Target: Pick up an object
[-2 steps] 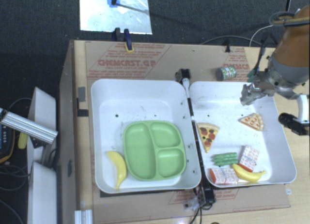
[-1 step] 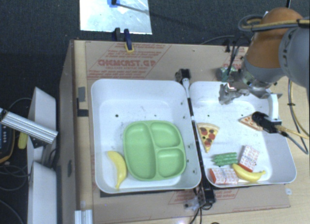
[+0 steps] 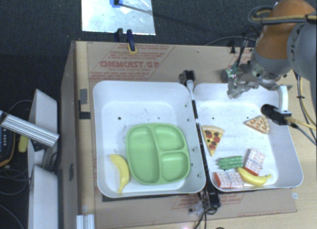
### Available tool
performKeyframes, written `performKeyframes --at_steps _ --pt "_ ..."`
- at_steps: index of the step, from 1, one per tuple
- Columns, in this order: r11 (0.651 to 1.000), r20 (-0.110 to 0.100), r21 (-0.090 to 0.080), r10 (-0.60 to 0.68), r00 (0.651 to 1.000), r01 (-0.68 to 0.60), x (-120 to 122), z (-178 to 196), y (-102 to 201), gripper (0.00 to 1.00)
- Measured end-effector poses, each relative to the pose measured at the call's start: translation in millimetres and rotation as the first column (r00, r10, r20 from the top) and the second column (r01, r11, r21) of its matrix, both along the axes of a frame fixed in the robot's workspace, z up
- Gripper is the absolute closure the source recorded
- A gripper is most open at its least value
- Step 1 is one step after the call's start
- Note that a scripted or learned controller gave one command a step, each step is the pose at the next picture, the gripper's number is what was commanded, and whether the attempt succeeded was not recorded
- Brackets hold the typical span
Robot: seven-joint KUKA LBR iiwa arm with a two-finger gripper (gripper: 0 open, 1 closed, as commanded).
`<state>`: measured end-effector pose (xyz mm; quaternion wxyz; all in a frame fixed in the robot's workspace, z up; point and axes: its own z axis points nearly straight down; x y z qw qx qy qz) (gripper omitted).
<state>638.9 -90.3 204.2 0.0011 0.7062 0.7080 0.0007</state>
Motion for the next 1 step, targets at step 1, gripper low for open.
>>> performKeyframes --at_steps 1 --pt "1.0 0.002 -0.001 -0.001 1.0 0.001 -1.0 35.7 -23.0 1.0"
